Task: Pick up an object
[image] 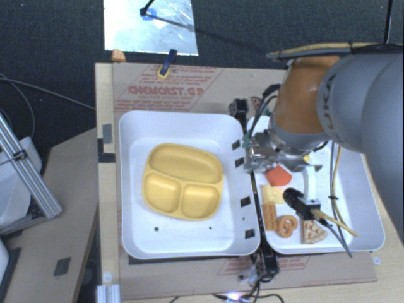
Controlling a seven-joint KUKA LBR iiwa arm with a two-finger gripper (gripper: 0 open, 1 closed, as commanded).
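**Camera view, read from the near edge to the far.** Nearest me, the pale wooden bench (63,188) carries a cardboard sheet (189,87) printed in red, and both bins rest on that sheet. My reference is the yellow plate (183,180), which has three compartments and lies flat in the left bin (136,232).

- **Right of the plate:** across the bins' shared wall, the right bin (369,232) holds the candidate objects in a cluster on its floor.
  - Nearest me is a triangular pizza-like piece (312,233), with a pretzel (287,225) just beside it.
  - A ridged tan strip (270,216) lies close to the shared wall.
  - Farther back come a pale yellow block (273,194) and then an orange-red piece (278,175).
- **Gripper:** the gripper (262,160) sits right of the plate, at the far end of that cluster and just beside the orange-red piece. It is beneath the grey arm (366,100) and its orange band (306,96). The wrist hides its working end, so I cannot tell how wide it is set or whether it has hold of anything.
- **Far left of the plate:** an aluminium rail (25,169) stands slanted.
- **Beyond the plate:** a blue-and-yellow tool (167,63) lies at the cardboard's far edge. Farther still, a shiny foil sheet (150,17) lies on dark carpet (50,30).
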